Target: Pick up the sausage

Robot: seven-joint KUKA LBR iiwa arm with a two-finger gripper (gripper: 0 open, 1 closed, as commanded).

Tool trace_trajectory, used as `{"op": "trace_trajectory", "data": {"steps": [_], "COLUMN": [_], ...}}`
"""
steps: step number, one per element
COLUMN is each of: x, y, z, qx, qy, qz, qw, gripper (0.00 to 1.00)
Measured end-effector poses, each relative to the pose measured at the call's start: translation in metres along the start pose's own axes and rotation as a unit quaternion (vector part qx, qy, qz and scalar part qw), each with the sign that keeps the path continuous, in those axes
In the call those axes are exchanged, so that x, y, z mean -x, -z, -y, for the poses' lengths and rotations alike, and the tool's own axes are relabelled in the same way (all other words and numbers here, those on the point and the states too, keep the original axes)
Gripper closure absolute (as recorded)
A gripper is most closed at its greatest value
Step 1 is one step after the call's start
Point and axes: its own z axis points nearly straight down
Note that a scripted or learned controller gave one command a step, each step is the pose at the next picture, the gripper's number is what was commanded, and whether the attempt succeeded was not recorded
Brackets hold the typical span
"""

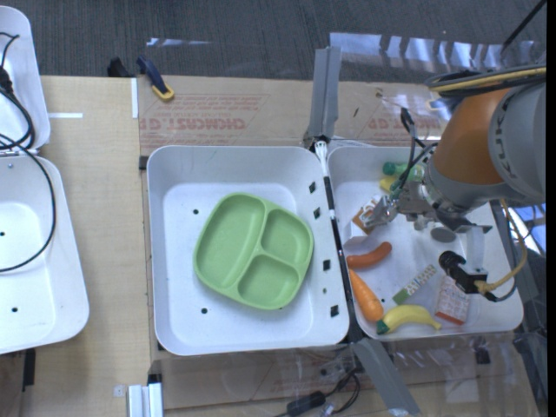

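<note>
From above, two shallow white plastic bins sit side by side on the wooden bench. The left bin (pixel 165 259) bears a light green plastic plate with three compartments (pixel 253 250), lying tilted near its middle. The right bin (pixel 499 315) holds the loose items. The smooth orange-red sausage (pixel 368 255) lies near that bin's left wall, about midway along it, apart from the arm. Just below it rests an orange plastic carrot (pixel 366 296), and beside the carrot's lower end a yellow plastic banana (pixel 411 318). A small striped stick-shaped packet (pixel 415 282) lies between sausage and banana, and a small red-and-white printed card (pixel 451 303) lies to the right of the banana.

The grey arm with its orange band (pixel 469 142) reaches in from the right over the bin's upper half. Its two-finger gripper (pixel 382 211) hangs above the sausage, with a small brown-and-white object (pixel 372 216) at its tip; whether the claw is apart or together cannot be told.
</note>
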Motion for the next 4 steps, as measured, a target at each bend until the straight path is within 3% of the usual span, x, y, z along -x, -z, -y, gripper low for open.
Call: {"op": "trace_trajectory", "data": {"steps": [1,2,3,4], "x": [-0.002,-0.003,-0.002,-0.007], "y": [-0.011,0.000,0.000,0.071], "z": [0.000,-0.003,-0.002,-0.024], "qx": [0.000,0.000,0.000,-0.018], "qy": [0.017,0.018,0.017,0.038], "qz": [0.002,0.000,0.000,0.004], "qw": [0.9999,0.9998,0.9999,0.9991], "gripper": [0.00,1.00,0.00,0.00]}}
